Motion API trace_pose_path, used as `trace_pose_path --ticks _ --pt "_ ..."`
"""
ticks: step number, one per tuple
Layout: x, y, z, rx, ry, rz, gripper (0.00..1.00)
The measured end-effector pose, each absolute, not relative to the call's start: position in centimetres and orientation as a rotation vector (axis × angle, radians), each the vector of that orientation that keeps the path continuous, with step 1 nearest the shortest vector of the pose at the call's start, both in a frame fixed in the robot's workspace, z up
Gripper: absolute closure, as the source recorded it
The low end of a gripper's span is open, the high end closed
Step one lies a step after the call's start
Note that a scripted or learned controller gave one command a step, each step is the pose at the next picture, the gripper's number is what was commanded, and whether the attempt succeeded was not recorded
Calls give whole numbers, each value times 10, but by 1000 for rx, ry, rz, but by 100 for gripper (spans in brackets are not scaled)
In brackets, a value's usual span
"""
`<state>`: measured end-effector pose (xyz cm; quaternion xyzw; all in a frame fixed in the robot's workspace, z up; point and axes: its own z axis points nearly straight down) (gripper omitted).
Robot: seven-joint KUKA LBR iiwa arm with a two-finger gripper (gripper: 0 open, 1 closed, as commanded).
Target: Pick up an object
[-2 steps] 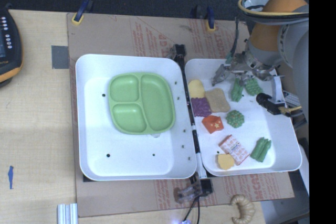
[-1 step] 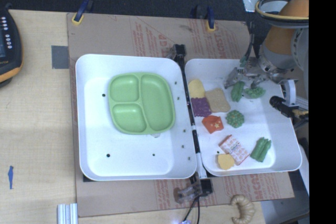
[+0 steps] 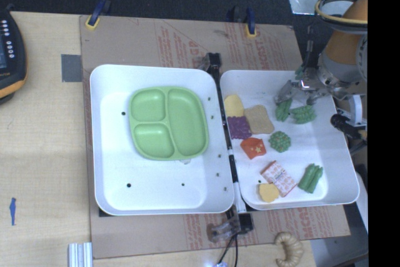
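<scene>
Grey arm reaches from the right, gripper lowered, fingers spread.

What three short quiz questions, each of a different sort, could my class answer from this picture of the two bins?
1. True or false: the green divided plate lies in the right bin.
2. Which item lies nearest the gripper? A) red piece B) green toy at the bin's far side C) red-and-white packet
3. Fill in: the plate has ___ compartments.

Key: 1 false, it lies in the left bin. 2 B. 3 three.
</scene>
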<state>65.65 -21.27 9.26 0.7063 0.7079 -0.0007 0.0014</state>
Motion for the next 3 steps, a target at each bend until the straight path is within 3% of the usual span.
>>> trace_pose_path --ticks 2,3 --pt "641 -187 92 2218 2230 -6 0" --pt "657 -176 93 2215 2227 -2 0"
